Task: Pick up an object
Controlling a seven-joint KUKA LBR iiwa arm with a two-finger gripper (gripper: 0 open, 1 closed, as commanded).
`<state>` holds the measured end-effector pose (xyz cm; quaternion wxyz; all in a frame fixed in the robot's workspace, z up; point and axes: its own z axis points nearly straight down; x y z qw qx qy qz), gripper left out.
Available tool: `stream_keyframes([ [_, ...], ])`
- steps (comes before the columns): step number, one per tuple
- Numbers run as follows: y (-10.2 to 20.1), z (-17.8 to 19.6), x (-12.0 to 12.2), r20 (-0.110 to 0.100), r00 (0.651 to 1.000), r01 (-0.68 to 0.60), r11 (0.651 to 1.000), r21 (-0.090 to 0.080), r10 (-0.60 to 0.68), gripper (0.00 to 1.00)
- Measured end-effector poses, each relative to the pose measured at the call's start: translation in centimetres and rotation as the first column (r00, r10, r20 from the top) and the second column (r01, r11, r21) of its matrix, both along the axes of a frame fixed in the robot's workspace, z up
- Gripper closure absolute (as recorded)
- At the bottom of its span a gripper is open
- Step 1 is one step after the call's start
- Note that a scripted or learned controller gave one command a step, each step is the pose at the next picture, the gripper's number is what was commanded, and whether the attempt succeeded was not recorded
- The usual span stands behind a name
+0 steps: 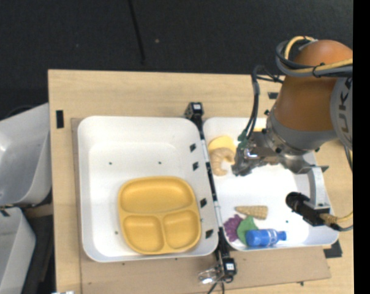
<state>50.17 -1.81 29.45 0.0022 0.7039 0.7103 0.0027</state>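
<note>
Grey two-finger gripper [242,162] low in right white bin [277,185], just beside pale yellow rounded toy [220,151] at bin's upper left corner. Whether pincer spread or pressed together: cannot tell. Nothing visibly lifted; pick seemingly not done yet.

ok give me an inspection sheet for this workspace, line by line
surface: wooden bench bearing two shallow white bins, left bin and right bin, side by side
job's things: in the right bin, a yellow and cream toy at the far left corner, a tan cone, a purple piece, a green piece and a blue bottle along the near edge
clutter: yellow divided tray in the left bin
grippers: gripper over the right bin beside the yellow and cream toy; fingers too dark to judge
cables: black cable running up along the arm
surroundings: dark floor; white containers to the left
</note>
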Motion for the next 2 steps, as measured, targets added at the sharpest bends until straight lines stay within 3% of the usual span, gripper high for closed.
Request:
stream_keyframes([
  [1,2.6,10.9,-1.1,0.007,1.0,0.003,1.0,0.001,-0.003,1.0],
  [2,19.0,23.8,-1.3,0.008,1.0,-0.012,1.0,0.007,0.012,1.0],
])
